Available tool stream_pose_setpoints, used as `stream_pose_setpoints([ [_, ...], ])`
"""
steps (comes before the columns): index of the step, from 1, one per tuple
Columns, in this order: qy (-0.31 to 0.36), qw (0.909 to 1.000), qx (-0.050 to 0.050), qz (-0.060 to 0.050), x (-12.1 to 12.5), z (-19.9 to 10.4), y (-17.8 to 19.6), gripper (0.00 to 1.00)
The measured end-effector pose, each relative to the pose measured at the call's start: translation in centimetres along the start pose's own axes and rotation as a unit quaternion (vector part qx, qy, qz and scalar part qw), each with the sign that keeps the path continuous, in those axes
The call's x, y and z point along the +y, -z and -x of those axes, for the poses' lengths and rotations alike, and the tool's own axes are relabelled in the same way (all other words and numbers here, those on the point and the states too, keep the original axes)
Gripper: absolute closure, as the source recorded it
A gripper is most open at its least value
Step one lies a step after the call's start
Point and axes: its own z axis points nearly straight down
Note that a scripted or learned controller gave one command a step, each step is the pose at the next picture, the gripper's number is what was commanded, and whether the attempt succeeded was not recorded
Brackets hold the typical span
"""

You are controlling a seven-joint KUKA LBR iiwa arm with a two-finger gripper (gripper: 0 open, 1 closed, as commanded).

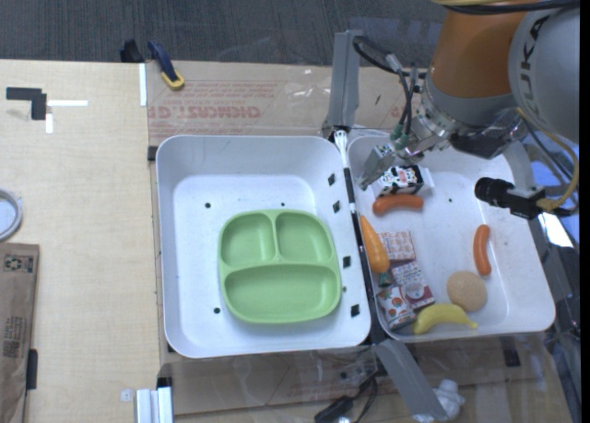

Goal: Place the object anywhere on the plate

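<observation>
Hovering over right bin (525,315), above a small black-and-white carton (404,176); jaws' state impossible to tell; green plate (278,267) in left bin (175,228)

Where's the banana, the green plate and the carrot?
banana (444,319): camera view, middle of its yellow curve.
green plate (279,304): camera view, front rim below the big compartment.
carrot (373,243): camera view, middle of its orange body.

arm (516,34) cut off by top and right edges. hand (395,161) partly masked by wrist and cables. small black-and-white item (404,177) beneath it too small to identify. carton labels (398,246) unreadable. tape roll (7,216) and brown bag (17,320) clipped at left edge.
</observation>
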Motion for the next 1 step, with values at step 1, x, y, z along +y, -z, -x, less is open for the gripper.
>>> stream_pose_setpoints([
  [1,0.001,1.0000,0.000,-0.003,0.08,0.05,0.55,1.00],
])
